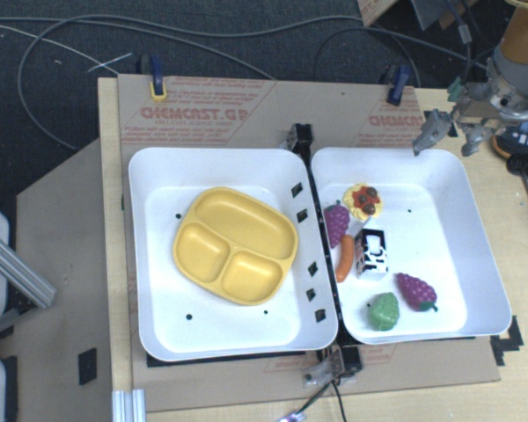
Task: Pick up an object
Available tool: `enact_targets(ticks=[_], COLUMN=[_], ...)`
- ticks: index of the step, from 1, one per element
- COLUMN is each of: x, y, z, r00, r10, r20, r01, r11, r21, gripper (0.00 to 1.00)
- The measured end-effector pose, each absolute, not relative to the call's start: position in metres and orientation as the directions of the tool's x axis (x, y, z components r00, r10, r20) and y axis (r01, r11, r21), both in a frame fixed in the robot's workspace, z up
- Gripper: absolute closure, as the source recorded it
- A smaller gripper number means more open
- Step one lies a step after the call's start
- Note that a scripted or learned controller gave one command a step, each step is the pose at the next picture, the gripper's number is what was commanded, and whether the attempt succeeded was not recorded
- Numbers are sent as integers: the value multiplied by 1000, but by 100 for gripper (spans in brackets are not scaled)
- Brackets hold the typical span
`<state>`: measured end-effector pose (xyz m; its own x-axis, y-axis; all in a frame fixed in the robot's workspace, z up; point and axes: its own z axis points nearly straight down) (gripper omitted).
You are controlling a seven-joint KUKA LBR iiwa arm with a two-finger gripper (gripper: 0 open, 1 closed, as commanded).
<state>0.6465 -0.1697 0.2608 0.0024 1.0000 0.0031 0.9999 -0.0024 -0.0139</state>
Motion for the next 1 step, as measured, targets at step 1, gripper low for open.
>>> enact_targets(ticks=[1], x=[649], y=[-169], z=[269], r00=[0], r10=[1000], r20=[0], r01=[1000], r11=[0], r21=[-1], gripper=[0])
